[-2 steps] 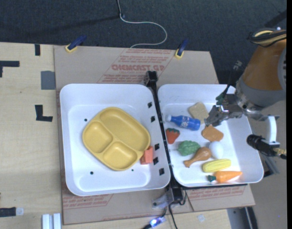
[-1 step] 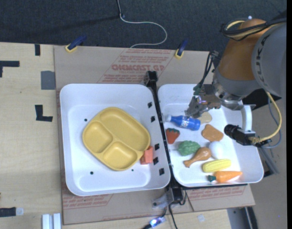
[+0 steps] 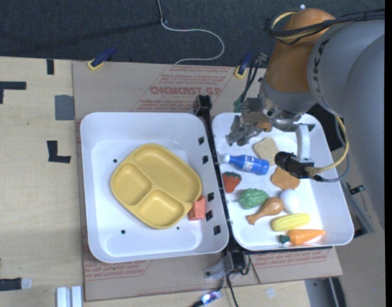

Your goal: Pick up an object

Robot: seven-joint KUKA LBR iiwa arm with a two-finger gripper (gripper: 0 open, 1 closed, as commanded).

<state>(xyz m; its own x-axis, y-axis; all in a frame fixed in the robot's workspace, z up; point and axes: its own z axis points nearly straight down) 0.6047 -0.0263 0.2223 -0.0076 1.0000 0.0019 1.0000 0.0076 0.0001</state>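
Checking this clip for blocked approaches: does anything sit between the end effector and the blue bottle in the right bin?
Nothing visible does. The end effector hangs over the right bin at its far left part, and the blue bottle lies just nearer the camera with bare bin floor between them. The bread slice sits off to the bottle's right.

light wooden bench top [image 3: 29, 190] with black tape marks [image 3: 55, 151], bearing a flat brown printed cardboard sheet [image 3: 176, 88]; on the cardboard, two shallow white plastic bins side by side, left [image 3: 96, 130] and right [image 3: 341, 200].
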